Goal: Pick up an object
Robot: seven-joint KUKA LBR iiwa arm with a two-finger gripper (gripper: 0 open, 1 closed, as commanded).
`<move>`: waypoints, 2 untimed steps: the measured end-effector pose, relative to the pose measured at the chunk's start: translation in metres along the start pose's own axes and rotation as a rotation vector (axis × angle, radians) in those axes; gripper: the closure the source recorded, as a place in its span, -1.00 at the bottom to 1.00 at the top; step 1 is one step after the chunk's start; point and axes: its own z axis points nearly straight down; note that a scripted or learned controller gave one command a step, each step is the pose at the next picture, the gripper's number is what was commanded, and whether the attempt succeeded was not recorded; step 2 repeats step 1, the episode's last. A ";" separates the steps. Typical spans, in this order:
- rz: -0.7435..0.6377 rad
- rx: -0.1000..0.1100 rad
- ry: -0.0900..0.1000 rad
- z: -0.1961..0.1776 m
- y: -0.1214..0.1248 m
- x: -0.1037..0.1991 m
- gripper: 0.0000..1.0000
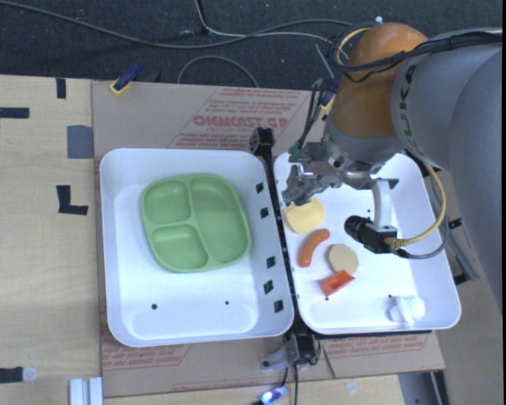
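- Claw (302, 186) hangs low in the right bin (430, 306), just above the yellow piece (305, 218). I cannot tell how it is set or if it has hold of anything.
- To do this step well, I think it should come straight down on the yellow piece and lift slowly.
- An orange sausage (313, 246), a tan round piece (342, 258) and a red piece (336, 283) lie close by and could get bumped.
- The bin wall is near too.
- A white thing (405, 310) sits in the far corner.
- The left bin (122, 226) has a green plate (196, 222) with 3 parts.
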 end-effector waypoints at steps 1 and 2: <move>0.001 0.001 -0.002 0.015 0.020 0.054 1.00; 0.001 0.001 -0.002 0.015 0.020 0.054 1.00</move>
